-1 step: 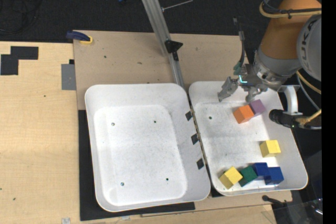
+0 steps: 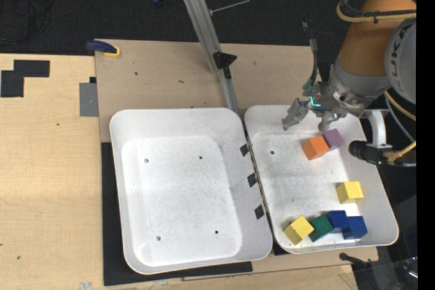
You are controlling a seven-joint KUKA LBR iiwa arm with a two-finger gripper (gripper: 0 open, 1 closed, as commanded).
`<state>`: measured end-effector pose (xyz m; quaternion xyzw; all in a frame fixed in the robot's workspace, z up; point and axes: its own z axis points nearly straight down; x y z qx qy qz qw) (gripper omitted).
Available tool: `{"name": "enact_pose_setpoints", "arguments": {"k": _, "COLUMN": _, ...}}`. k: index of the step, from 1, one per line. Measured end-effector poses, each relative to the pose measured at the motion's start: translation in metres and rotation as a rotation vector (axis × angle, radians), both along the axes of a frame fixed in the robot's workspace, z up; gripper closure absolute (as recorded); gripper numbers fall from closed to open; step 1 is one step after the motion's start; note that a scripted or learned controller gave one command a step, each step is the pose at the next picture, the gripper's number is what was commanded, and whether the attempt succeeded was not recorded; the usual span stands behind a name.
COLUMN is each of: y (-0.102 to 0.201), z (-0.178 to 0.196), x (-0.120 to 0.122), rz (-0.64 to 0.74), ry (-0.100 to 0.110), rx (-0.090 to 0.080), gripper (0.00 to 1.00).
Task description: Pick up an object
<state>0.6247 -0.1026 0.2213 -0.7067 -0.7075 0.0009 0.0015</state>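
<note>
Right now your hand (image 2: 312, 116) hangs over the upper part of the right bin (image 2: 272, 120), right of centre in the frame, its two fingers spread wide with nothing between them. You see one finger (image 2: 294, 115) tilted out to the left and the other just above the purple block (image 2: 334, 138). That block touches the orange block (image 2: 315, 147) beside it, just below the hand. Lower right, a yellow block (image 2: 350, 191) sits alone. Along the bin's lower edge, another yellow (image 2: 298, 229), a green (image 2: 321, 226) and blue blocks (image 2: 348, 223) bunch together. The left bin (image 2: 178, 190) lies beside it on the table (image 2: 163, 75).
</note>
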Motion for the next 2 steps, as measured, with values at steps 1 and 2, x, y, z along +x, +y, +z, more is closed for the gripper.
{"name": "enact_pose_setpoints", "arguments": {"k": 1, "y": -0.006, "z": -0.047, "x": 0.002, "rz": -0.002, "ry": 0.005, "rx": 0.000, "gripper": 0.00}}
{"name": "enact_pose_setpoints", "arguments": {"k": 2, "y": -0.014, "z": -0.098, "x": -0.004, "rz": -0.002, "ry": 0.006, "rx": 0.000, "gripper": 0.00}}
